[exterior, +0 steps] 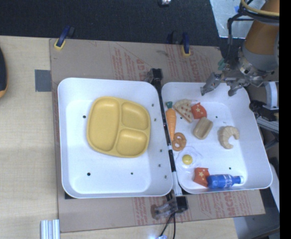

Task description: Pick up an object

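The claw (220,86) hangs at the upper right of the frame, over the top edge of the right bin (255,148). Its two fingers are spread wide apart with nothing between them: one tip points left near the bin's upper rim, the other sits further right. The grey arm (257,39) with its orange band rises behind it toward the top right corner.

The right bin holds all the small things. A carrot (171,123) lies upright along the bin's left wall. Just right of its top lie a waffle (184,109) and a red strawberry (199,111), touching each other. Below the strawberry rests a tan bread roll (203,128), and to its right, apart, a croissant (228,136). A pretzel (178,141) sits beside the carrot's lower end, with a small yellow ball (187,159) below it. Near the bin's bottom edge a blue bottle (224,181) lies on its side, touching a red block (201,176) at its left.

The left bin (71,133) carries a yellow divided plate (118,126) in its middle. Both bins rest on a brown cardboard sheet (110,59) on the desk (16,148).
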Controlling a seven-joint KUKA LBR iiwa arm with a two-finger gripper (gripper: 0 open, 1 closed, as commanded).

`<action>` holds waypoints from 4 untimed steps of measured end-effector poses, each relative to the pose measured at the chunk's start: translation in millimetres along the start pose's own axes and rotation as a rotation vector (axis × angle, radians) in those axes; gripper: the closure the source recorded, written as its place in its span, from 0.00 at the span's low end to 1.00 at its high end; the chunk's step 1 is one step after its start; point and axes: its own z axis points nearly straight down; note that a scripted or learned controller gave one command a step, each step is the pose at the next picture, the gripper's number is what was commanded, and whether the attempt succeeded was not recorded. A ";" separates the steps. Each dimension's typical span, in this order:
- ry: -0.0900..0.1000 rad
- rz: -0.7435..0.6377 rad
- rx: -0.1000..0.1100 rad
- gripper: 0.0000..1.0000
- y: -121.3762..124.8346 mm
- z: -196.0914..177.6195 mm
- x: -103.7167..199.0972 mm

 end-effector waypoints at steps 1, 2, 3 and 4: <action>0.001 -0.003 0.006 0.00 1.2 70.5 15.7; 0.004 0.002 0.013 0.00 -95.3 103.1 39.7; 0.000 -0.002 -0.007 0.00 -29.5 87.0 55.3; -0.003 -0.001 -0.010 0.00 -6.9 101.6 52.8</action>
